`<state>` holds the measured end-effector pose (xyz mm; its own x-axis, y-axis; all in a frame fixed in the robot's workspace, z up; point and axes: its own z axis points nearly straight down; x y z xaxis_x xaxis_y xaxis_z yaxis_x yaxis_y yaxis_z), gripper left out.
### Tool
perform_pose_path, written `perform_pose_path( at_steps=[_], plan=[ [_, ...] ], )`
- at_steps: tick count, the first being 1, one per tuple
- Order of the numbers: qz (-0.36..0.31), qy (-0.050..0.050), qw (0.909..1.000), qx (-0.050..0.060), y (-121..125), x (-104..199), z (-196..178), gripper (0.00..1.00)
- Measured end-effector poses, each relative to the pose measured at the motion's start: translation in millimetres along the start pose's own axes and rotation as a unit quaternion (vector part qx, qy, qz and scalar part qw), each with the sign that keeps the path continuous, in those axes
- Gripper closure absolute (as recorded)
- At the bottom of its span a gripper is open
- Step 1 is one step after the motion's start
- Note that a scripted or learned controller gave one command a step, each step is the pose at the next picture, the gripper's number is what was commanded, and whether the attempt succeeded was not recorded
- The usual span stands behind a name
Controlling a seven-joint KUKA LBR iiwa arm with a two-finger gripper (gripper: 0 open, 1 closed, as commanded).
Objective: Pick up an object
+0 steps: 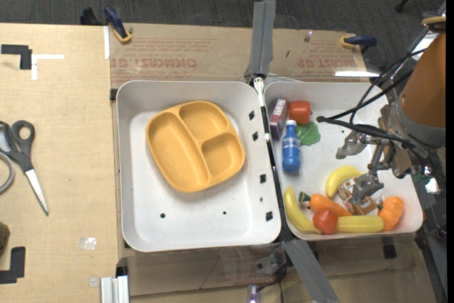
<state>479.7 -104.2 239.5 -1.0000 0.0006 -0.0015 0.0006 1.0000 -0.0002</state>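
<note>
The right bin [333, 86] holds several toy foods. A small brown and white item [351, 194] lies in its front half, between a short banana [341, 178] and an orange piece [391, 210]. My gripper [363, 177] hangs low over that brown and white item, reaching in from the right on the grey arm with its orange band [429, 89]. Nothing shows lifted off the bin floor. Along the front lie a long banana [294, 212], a carrot [325, 204], a red tomato [325, 221] and a yellow corn cob [360, 224].
At the back left of the right bin are a blue bottle [290, 147], a red pepper [299, 111], a green piece [308, 133] and a maroon box [278, 112]. A yellow divided plate [195, 145] lies in the left bin [191, 227]. Scissors [27, 160] rest on the bench at left.
</note>
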Motion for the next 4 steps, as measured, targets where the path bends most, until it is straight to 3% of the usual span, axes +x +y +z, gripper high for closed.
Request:
perform_pose_path(
  at_steps=[1,2,4],
  plan=[
    [-0.012,-0.001,0.9999,0.0,-2.6,-91.5,103.4,0.0],
    [-0.018,-0.001,0.9998,0.0,12.9,-115.2,146.9,0.0],
    [-0.009,-0.003,1.0,0.0,11.3,-129.3,145.3,0.0]
  ],
)
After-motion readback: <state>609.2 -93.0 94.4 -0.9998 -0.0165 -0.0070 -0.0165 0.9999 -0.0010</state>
